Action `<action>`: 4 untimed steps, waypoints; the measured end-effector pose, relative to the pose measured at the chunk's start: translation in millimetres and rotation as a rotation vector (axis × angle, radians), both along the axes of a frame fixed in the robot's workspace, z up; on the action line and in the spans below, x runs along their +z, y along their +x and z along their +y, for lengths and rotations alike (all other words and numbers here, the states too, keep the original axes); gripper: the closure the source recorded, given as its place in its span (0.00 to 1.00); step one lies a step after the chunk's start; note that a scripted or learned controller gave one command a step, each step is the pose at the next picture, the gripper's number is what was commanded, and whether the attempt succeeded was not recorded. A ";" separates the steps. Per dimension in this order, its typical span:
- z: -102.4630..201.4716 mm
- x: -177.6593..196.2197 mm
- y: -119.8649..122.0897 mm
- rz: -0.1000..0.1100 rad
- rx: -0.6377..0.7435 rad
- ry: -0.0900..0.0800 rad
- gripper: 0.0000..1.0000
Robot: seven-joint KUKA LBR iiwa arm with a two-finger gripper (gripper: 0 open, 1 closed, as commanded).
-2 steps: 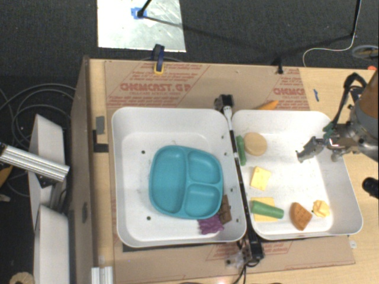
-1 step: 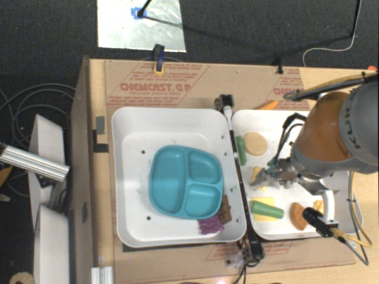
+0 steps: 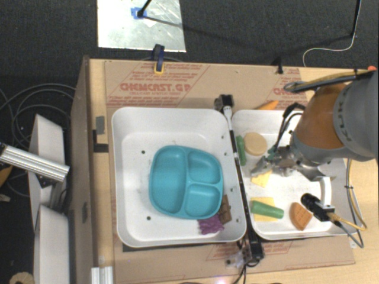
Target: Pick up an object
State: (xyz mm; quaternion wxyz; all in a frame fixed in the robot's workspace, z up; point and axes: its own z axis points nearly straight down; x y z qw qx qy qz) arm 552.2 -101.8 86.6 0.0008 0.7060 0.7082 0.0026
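Only "CHEMCAST GP" legible on bench sheet [image 3: 155, 87].

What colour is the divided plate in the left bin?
Teal blue; the divided plate shows plainly in the camera view.

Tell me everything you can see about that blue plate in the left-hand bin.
The blue plate is a teal, smooth, plastic-looking dish with rounded corners, divided by raised ridges into three compartments: one large, two smaller. It lies flat, right side up, turned at a slant, on the floor of the left bin, toward its right half. At its lower right edge a brown piece and a purple piece sit right against it.
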 end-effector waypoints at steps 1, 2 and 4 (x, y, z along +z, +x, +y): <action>0.4 -0.5 71.5 -0.005 0.004 -0.004 0.00; -1.8 -2.4 50.0 0.005 -0.002 -0.003 0.00; 2.8 20.6 24.6 0.002 -0.001 -0.002 1.00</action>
